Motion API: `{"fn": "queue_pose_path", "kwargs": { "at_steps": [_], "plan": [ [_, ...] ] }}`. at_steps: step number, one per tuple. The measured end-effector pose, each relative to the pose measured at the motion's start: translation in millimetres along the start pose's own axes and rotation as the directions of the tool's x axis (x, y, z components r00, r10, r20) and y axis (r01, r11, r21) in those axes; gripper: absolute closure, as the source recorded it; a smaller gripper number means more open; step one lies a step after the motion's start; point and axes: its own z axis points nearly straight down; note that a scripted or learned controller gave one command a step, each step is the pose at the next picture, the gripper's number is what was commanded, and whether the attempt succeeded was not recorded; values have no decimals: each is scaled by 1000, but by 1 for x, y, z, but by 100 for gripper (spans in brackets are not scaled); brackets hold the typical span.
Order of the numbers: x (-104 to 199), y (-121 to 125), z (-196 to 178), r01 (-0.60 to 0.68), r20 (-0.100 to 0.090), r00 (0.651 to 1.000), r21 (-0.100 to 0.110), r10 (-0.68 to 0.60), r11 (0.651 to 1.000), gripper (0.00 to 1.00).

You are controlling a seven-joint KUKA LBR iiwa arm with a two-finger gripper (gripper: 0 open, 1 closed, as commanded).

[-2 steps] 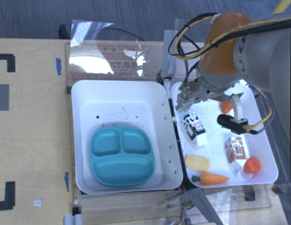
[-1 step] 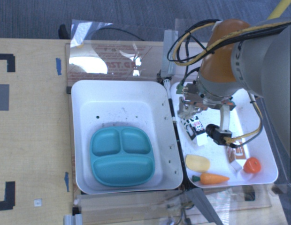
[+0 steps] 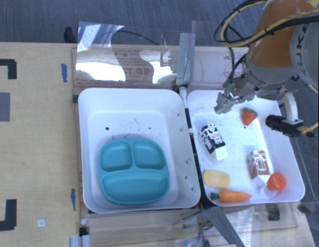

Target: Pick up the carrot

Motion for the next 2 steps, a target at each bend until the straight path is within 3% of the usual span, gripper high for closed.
{"fn": "queue_pose_path", "kwargs": {
  "at_steps": [1, 2],
  "plan": [
    [20, -1, -18, 15, -1, 1000, 0, -15, 1000, 100],
    [53, -37, 61, -369, -1, 929, 13, 369, 929, 100]
  ]
}}
